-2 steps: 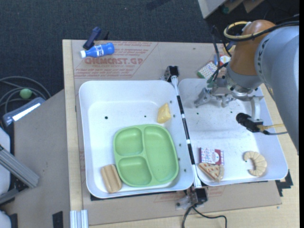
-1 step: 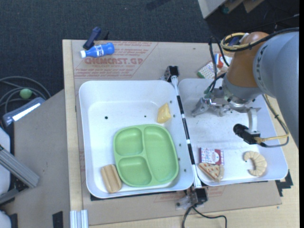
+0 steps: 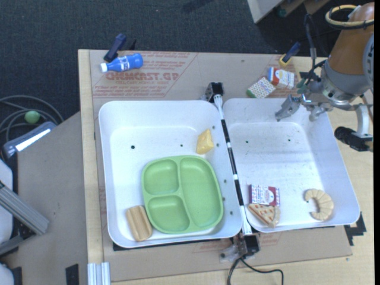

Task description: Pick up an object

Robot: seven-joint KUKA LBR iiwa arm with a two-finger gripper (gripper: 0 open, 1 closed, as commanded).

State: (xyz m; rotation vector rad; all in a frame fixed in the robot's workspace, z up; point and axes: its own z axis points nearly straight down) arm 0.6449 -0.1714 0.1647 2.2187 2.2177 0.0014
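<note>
Your jaws (image 3: 295, 107) hang spread and bare over the far rim of the right bin (image 3: 332, 153), gripping nothing. In that bin you have a croissant (image 3: 319, 203) near the front right corner, and a pizza slice (image 3: 264, 213) touching a small red packet (image 3: 263, 194) at the front left. The left bin (image 3: 119, 135) holds a green 3-compartment plate (image 3: 180, 193), a yellow wedge (image 3: 205, 141) and a tan block (image 3: 138, 222). A blue bottle (image 3: 122, 63) and what may be small cartons (image 3: 271, 83) lie on the worktop (image 3: 172, 70) behind. The arm is cut off at the right edge. The right bin's middle is open.
</note>
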